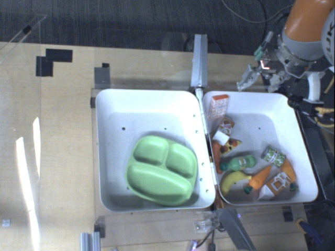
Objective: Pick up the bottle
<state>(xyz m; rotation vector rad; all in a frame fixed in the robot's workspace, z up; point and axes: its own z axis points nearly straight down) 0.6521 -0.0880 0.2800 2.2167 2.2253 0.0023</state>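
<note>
- Hovering above the right bin's (293, 111) far rim, the hand (260, 77) hangs with fingers apart, gripping nothing.
- Approach step; next, I judge: descend toward the green bottle (238, 163) lying among clutter.

Around the green bottle (238, 163) you're hemmed in: banana (234, 181) below, carrot (260, 176) right; bare floor lies above-right.

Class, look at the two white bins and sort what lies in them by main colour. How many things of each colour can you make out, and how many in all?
Green: 3 – divided tray, bottle, small can
Orange: 3 – carton, carrot, small box
Yellow: 1 – banana
Brown and white: 1 – packet, hard to identify
Total: 8
</note>
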